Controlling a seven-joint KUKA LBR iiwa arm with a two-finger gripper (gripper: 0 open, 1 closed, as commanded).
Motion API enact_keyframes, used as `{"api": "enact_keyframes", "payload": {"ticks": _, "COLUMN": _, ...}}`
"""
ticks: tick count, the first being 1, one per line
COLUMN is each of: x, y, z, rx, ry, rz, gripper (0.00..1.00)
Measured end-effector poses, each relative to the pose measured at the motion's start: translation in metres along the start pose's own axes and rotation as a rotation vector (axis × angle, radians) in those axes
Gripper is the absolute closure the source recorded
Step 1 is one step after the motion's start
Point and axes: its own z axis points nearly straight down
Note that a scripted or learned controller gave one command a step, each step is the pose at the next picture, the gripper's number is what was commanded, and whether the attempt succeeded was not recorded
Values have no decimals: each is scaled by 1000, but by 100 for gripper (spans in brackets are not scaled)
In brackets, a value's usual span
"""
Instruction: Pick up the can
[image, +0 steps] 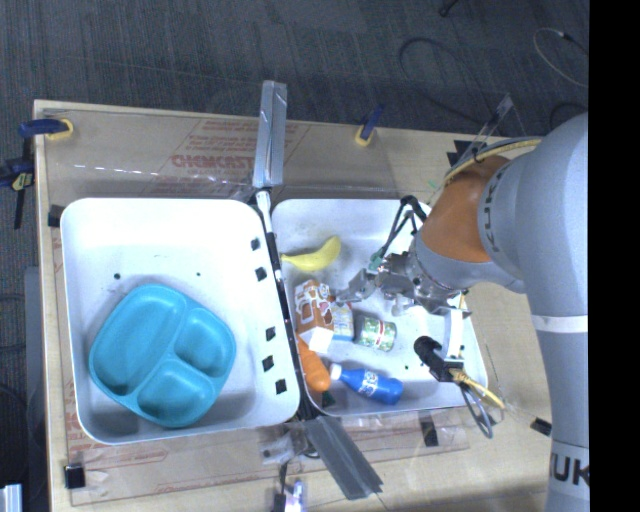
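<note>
The can (378, 333) is small, with a green and white label, and lies on its side in the middle of the right bin (345, 215). My gripper (383, 283) hangs over the right bin just behind the can, close above it. The can lies free on the bin floor and is not held. The grey arm with its orange band (455, 225) reaches in from the right and hides the bin's far right part.
Beside the can lie a brown and white snack packet (315, 305), a yellow banana (313, 255), an orange carrot-like piece (315, 372) and a blue bottle (372, 385). A blue divided plate (160, 350) sits in the left bin (150, 225).
</note>
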Motion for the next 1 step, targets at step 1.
{"api": "enact_keyframes", "payload": {"ticks": 1, "x": -2, "y": -23, "z": -1, "rx": -6, "ry": -2, "rz": -110, "gripper": 0}}
